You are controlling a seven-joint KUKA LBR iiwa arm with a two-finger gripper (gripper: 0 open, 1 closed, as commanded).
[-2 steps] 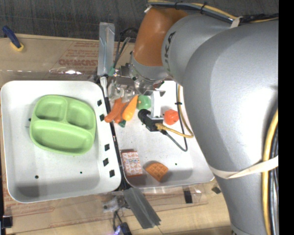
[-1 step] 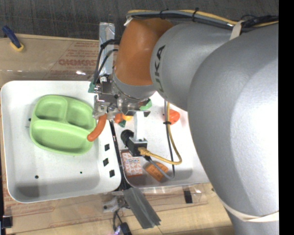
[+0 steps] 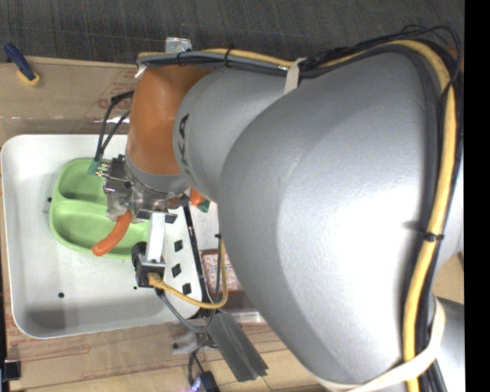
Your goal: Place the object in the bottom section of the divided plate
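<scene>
The big grey robot arm (image 3: 327,211) with its orange band (image 3: 159,113) is closest and hides much of the shallow white plastic bin (image 3: 33,243). Its claw (image 3: 118,211) hangs over the green divided plate (image 3: 73,207). A long orange carrot-shaped toy (image 3: 113,235) sticks out just below the claw, over the plate's edge. I cannot tell if the claw grips it.

bulky grey arm (image 3: 327,194), orange band (image 3: 159,113), yellow cable (image 3: 441,211).
</scene>
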